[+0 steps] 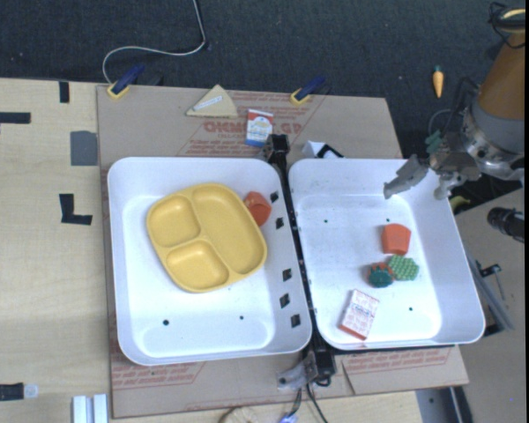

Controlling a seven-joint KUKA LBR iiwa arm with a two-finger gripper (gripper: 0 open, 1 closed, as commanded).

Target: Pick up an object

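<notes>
While open, jaws [420, 180] hover above orange cup [396, 238].

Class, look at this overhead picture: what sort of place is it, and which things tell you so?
Probably a robotics lab test bench. A grey robot arm reaches over two white bins clamped onto a cardboard sheet, with small props inside, such as a yellow divided plate and an orange block.

Orange cup [396, 238], green toy [404, 268], card packet [360, 314]: right bin.

left bin [132, 324] holds a divided plate [207, 236]; right bin [450, 315] holds a cup [396, 238] and card [360, 314].
</notes>
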